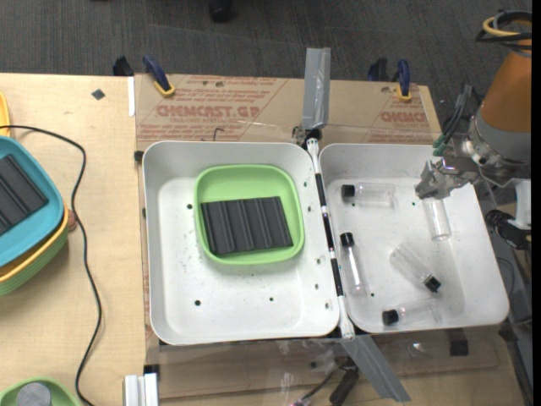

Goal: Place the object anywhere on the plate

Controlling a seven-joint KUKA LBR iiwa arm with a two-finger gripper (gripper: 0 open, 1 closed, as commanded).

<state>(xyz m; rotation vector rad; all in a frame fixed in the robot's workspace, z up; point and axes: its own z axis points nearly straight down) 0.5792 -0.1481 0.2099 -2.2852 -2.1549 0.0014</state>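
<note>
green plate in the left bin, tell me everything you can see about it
The green plate is a light green, rounded-square dish with a raised rim, plastic by its look. It lies flat in the left bin, toward the bin's far side and right wall. A dark grey ribbed insert covers most of its floor, set slightly askew. Nothing else touches it; the gripper is over the right bin.

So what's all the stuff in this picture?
Bins: 2, white, side by side on the bench, left bin, right bin.
Plate: 1, green, in the left bin.
Ribbed pad: 1, dark grey, on the plate.
Tubes: about 5, clear with black caps, scattered in the right bin, one near the divider.
Cardboard: 1, brown, behind the bins.
Stacked trays: blue on top, far left.
Arm: 1, grey and orange, right.
Pincer: 1, over the right bin's back corner.
</note>
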